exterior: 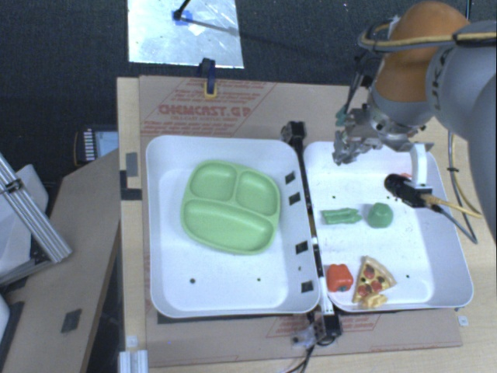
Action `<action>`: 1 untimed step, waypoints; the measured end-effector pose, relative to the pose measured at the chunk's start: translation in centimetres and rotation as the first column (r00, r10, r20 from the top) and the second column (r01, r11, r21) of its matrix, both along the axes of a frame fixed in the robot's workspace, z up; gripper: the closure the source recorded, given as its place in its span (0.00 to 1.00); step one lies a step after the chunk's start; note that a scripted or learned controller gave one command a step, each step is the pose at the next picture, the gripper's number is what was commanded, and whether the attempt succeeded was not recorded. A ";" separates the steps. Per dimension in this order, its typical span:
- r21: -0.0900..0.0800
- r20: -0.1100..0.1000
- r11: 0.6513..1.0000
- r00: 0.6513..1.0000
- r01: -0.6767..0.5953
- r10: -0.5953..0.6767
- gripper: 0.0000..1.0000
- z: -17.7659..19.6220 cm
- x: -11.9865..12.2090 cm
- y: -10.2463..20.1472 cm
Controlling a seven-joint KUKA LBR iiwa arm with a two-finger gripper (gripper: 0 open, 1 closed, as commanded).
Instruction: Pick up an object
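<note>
In the right bin (435,247) lie a long green vegetable piece (340,216), a round green piece (380,215), a red pepper (338,277) and a pizza slice (373,280). My gripper (342,156) hangs over the bin's far left corner, well above and behind the green pieces. Nothing is visible between its fingers. The left bin (167,208) holds a light green divided plate (231,206).
A black divider (304,208) with clips runs between the two bins. The grey arm with its orange band (419,49) comes in from the upper right. A shiny metal sheet (185,22) lies on the dark floor behind the bench.
</note>
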State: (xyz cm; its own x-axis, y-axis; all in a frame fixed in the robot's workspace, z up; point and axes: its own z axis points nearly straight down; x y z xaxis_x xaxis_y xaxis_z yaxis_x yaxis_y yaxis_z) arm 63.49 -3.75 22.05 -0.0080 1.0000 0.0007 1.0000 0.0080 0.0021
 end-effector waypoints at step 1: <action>0.001 0.000 1.000 1.000 -0.002 0.002 1.00 -0.6 0.1 6.0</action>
